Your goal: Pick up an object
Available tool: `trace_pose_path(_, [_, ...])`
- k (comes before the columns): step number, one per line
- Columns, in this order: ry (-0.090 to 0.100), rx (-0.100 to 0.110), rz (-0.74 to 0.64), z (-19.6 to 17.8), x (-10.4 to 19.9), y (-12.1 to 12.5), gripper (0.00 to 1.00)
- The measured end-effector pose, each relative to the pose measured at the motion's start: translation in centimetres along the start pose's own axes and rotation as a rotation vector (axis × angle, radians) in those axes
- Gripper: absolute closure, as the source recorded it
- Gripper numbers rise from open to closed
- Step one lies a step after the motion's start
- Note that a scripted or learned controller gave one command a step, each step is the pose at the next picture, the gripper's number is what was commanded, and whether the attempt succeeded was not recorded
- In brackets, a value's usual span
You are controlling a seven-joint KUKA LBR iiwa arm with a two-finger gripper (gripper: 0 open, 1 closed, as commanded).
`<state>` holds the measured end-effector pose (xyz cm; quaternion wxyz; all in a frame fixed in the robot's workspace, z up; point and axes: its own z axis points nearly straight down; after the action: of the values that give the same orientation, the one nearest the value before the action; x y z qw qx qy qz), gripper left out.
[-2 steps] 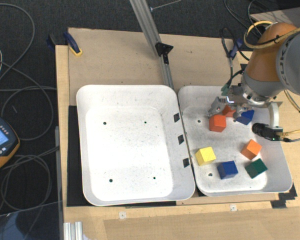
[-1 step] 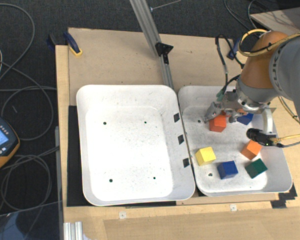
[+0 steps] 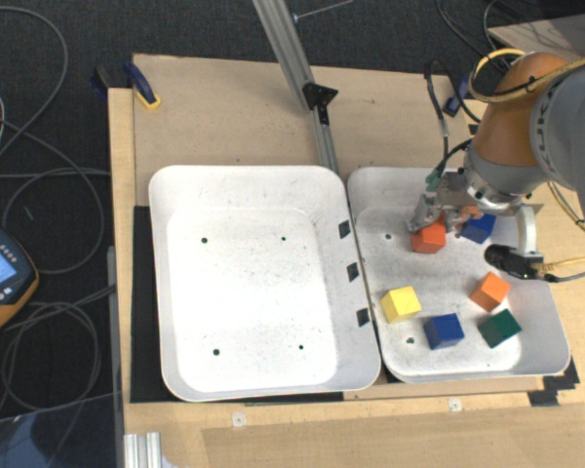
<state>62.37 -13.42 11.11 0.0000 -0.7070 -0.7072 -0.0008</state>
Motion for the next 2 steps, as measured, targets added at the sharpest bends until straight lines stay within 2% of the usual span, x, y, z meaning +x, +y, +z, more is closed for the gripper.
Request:
trace_pose_path(1, [-0.002, -0.006, -0.001, -6.4, 0.1, 0.5, 1.00])
trace_pose_path(2, [-0.002, -0.005, -0.002, -11.0, 0.3, 1.2, 1.00])
